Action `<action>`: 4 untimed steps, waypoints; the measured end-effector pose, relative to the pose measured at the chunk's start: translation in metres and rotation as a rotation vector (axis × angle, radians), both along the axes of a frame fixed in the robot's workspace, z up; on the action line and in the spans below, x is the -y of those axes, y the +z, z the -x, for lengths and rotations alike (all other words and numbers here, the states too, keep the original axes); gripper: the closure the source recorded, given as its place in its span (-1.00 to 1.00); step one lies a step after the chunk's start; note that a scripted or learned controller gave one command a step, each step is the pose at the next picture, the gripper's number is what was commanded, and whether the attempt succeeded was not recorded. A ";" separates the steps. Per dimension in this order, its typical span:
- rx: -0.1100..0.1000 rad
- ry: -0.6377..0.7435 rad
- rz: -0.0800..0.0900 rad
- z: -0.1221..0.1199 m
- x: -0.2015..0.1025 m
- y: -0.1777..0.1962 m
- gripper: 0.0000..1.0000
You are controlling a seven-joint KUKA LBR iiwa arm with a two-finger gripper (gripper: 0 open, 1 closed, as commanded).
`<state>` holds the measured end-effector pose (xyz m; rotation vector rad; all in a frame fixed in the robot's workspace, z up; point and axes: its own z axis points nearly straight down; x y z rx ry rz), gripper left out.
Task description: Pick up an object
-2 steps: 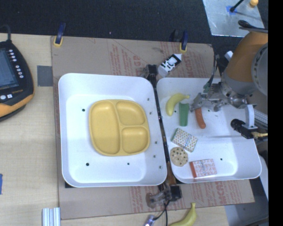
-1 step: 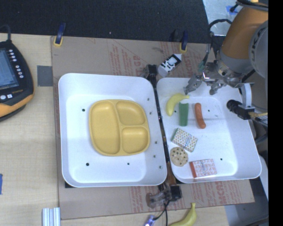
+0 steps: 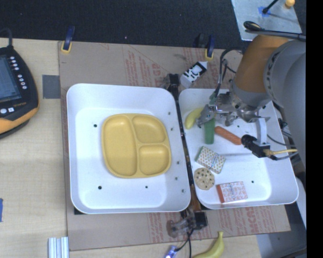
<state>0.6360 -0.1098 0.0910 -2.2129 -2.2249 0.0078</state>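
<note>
While the grey arm with the orange band (image 3: 261, 58) is reaching in over the right-hand shallow white bin (image 3: 280, 190), I am watching its two-finger gripper (image 3: 211, 115) hanging at the bin's upper left, directly above the upright green block (image 3: 209, 131). I am judging that block to be the target, since the gripper is sitting right over its top end. From this slanted overhead angle I cannot tell how the gripper stands, and I am not seeing the block clearly caught, so I am treating the pick as not yet secured.

The block is crowded: a small yellow banana-shaped toy (image 3: 192, 118) is lying just beside it to the left, against the bin wall, and an orange carrot-shaped toy (image 3: 228, 135) is angling away on its right, near it. That crowding is probably why the approach is coming from above. Lower in the bin, a patterned white packet (image 3: 210, 158), a round chocolate-chip cookie (image 3: 204, 179) and a red-and-white flat box (image 3: 232, 191) are lying well apart from the gripper.

In the left-hand white bin (image 3: 86, 198), a yellow three-compartment plastic plate (image 3: 135, 144) is resting flat in the middle.
</note>
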 end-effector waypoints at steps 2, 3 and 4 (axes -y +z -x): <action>0.004 -0.003 -0.001 -0.016 0.024 0.001 -1.00; 0.000 0.000 0.000 0.070 -0.012 0.000 -1.00; -0.002 0.005 0.001 0.069 -0.011 0.011 1.00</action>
